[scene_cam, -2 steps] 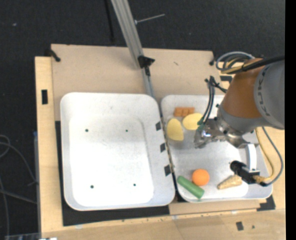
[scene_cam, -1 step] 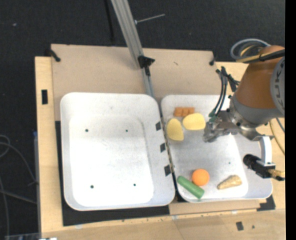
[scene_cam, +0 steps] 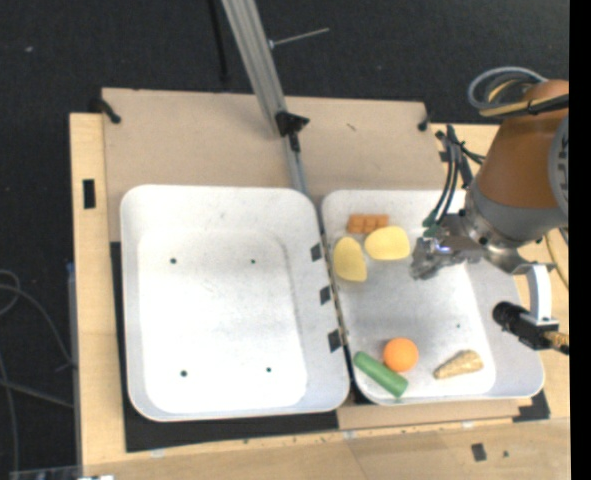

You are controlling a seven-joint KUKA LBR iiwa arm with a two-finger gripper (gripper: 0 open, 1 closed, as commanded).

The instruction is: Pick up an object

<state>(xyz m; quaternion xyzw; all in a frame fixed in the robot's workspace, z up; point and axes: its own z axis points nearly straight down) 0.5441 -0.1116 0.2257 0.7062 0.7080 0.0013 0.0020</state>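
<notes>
The right bin [scene_cam: 495, 308] holds several small items. Two pale yellow pieces lie at its upper left: one [scene_cam: 349, 259] by the left wall, another [scene_cam: 387, 243] beside it. A small orange-brown block [scene_cam: 367, 224] lies just behind them. An orange ball [scene_cam: 401, 354], a green cylinder [scene_cam: 380, 374] and a tan wedge [scene_cam: 458, 365] rest along the front edge. My gripper [scene_cam: 430, 261] hangs low over the bin's upper middle, just right of the second yellow piece. Nothing shows between its fingers.
The left bin [scene_cam: 145, 218] sits beside the right one, sharing a divider with black clips [scene_cam: 327, 294]. A slanted metal pole [scene_cam: 260, 58] rises behind the bins. The grey and orange arm [scene_cam: 520, 183] covers the right bin's far right corner.
</notes>
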